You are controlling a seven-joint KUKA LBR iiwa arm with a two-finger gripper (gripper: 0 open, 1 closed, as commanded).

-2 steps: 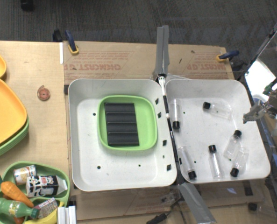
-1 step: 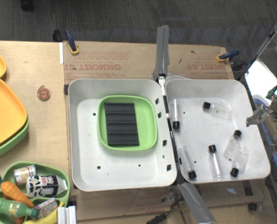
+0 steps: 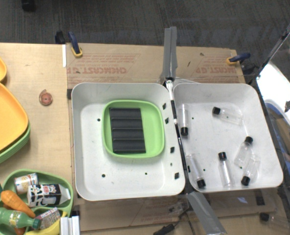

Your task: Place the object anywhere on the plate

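- The brown cardboard sheet (image 3: 135, 65) lies under both bins across the middle of the frame, held by clamps at its upper corners.
- The left shallow white bin (image 3: 86, 170) sits at centre frame; the right shallow white bin (image 3: 267, 131) is just beside it, the two touching along a central seam.
- Stacked orange and green plastic trays (image 3: 5, 126) lie at the left edge on the pale wooden bench (image 3: 37, 72).
- The square green plastic plate (image 3: 157, 126) rests in the middle of the left bin, its centre filled by a dark ribbed insert (image 3: 128, 130).
- A green bowl of toy food (image 3: 32, 204) sits at lower left, holding a carrot, cans and a bottle.
- Six clear plastic vials with black caps (image 3: 224, 168) lie scattered in the right bin: one along its left wall, one at upper centre, four toward the lower half. All are well apart from the plate.
- A small round reddish disc (image 3: 46, 98) lies on the bench at upper left.
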